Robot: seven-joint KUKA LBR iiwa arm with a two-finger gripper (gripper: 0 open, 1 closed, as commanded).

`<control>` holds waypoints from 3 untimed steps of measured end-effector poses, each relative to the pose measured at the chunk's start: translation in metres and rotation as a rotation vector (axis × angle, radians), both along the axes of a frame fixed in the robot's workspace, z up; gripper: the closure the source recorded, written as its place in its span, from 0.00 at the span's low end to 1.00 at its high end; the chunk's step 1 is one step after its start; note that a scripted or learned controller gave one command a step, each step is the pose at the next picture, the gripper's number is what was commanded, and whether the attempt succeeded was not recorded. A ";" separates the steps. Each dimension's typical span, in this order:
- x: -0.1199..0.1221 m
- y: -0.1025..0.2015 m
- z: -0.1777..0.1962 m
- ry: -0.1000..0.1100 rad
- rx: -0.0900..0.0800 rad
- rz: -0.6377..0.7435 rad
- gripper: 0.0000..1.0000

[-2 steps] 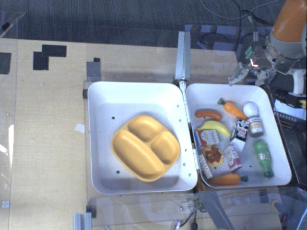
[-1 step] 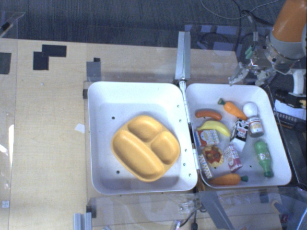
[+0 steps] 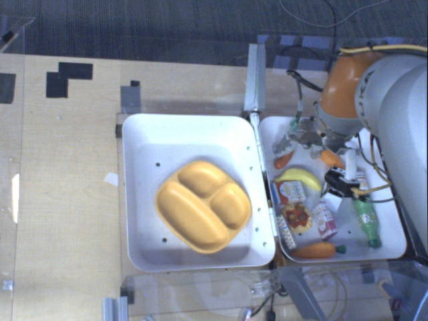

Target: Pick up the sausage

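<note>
Down at 6 o'clock in the right bin (image 3: 394, 243) lies the sausage (image 3: 312, 250), orange-brown, near a green bottle (image 3: 366, 221), banana (image 3: 300, 177) up around the middle, and the pincer (image 3: 302, 134) at 12 o'clock, can't tell how open it is.

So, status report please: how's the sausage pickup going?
Gripper low over right bin's far corner. Likely sausage, reddish, lying just beside it. Banana, packets crowd close.

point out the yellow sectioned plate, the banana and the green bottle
yellow sectioned plate (image 3: 203, 206): camera view, middle, where its sections meet
banana (image 3: 300, 176): camera view, middle of its curve
green bottle (image 3: 367, 220): camera view, its body
</note>
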State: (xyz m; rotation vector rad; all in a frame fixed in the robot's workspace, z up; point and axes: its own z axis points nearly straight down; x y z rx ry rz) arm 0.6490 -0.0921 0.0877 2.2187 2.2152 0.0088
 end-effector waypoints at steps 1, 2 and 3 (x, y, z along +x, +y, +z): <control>0.021 0.081 0.100 0.001 0.002 -0.158 0.00; -0.024 -0.009 0.066 0.004 0.000 -0.214 0.00; -0.008 -0.001 0.011 -0.002 0.001 -0.216 0.00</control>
